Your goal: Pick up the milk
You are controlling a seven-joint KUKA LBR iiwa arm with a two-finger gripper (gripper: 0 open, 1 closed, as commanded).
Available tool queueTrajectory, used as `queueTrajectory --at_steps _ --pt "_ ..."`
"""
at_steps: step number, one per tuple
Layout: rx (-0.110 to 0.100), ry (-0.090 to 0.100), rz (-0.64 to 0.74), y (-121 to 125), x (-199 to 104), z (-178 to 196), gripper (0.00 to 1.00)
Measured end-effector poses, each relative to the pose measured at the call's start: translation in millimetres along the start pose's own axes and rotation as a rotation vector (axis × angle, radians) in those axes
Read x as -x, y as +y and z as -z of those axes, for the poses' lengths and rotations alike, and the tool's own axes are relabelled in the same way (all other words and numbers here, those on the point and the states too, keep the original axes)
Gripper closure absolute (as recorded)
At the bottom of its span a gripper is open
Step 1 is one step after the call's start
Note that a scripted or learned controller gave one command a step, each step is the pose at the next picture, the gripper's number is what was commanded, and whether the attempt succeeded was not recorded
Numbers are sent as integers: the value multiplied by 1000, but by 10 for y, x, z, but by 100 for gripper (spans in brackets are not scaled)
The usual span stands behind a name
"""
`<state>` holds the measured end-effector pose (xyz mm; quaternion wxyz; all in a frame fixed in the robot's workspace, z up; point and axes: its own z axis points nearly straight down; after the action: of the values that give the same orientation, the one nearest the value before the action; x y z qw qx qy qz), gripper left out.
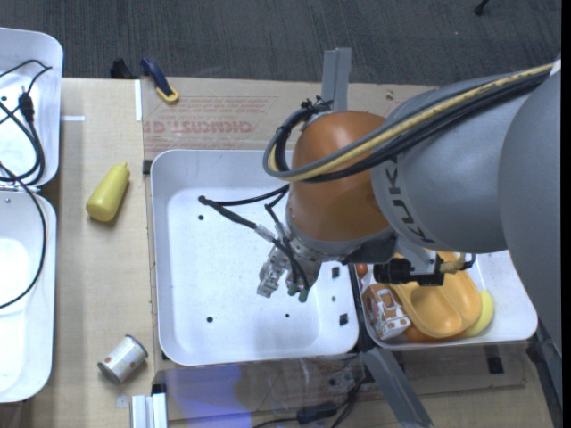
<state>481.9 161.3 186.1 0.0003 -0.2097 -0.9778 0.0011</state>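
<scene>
My gripper [284,279] hangs over the left bin [178,239]; I cannot tell how far it is open. Bare white floor extends left of the gripper to the bin wall. Right of the gripper, in the right bin [513,328], lies the milk carton [384,310], orange-and-white, beside a yellow object [442,306].

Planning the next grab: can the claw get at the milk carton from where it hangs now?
Probably not directly: the claw hangs over the left bin, while the milk carton lies in the right bin, wedged against yellow items under the arm.
</scene>
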Motion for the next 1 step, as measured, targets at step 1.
queueTrajectory --at_steps 1 --pt "1 1 364 511 -278 -457 100"
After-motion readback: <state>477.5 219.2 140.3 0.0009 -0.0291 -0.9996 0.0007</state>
